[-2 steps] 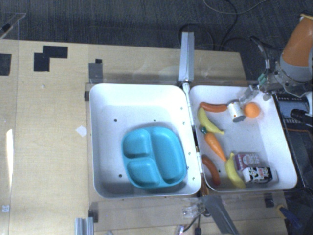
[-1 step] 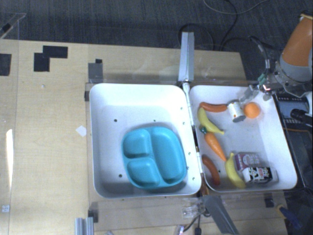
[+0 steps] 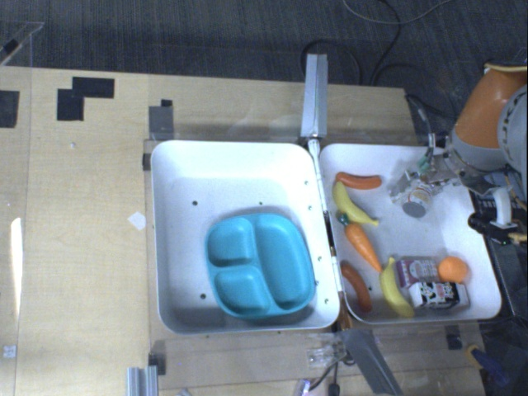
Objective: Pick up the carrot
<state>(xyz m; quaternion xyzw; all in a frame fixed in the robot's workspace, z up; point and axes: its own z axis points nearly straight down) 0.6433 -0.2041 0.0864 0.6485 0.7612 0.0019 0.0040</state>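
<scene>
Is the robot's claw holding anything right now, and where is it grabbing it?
Nothing is held. The gripper hovers at the back of the right bin, with nothing between its fingers. The carrot lies untouched near the bin's left wall.

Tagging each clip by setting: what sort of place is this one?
Probably a robotics lab bench, not a kitchen: two white bins sit side by side on a wooden bench, toy food such as the carrot fills one, and a cable trails across the floor.

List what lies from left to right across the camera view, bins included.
Left bin → blue divided plate → carrot → carton → orange ball → gripper sits above the right bin.
</scene>
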